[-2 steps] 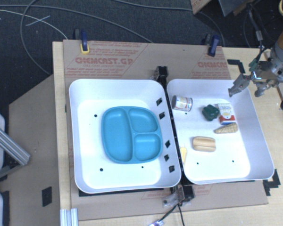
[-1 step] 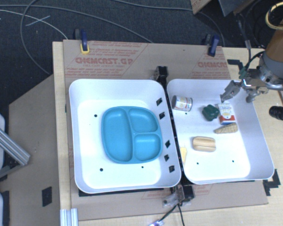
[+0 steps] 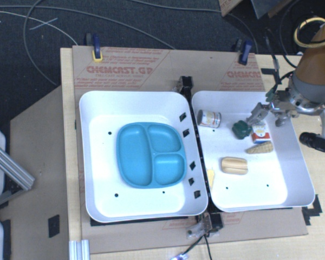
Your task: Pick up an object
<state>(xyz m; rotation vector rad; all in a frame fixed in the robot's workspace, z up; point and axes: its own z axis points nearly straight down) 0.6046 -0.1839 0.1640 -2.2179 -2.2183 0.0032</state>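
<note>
Cardboard-topped counter (image 3: 70, 145) bearing two shallow white plastic bins side by side. Left bin (image 3: 92, 161) holding blue three-compartment plastic tray (image 3: 150, 154). Right bin (image 3: 281, 191) holding small objects: tan bun-shaped piece (image 3: 234, 166), small label-wrapped can (image 3: 209, 118) lying on side, dark green rounded lump (image 3: 241, 129), yellowish corn-like piece (image 3: 259, 148). Grey arm's fingers (image 3: 268, 116) hovering spread open, gripping nothing, just beside green lump.

You are looking at red print reading "CHEMCAST GP" on the brown paper-faced sheet (image 3: 151, 64) covering the table, repeating faintly on its right part. The small white can's (image 3: 209, 118) label and the small red-and-white packet (image 3: 260, 136) are showing no legible lettering.
</note>
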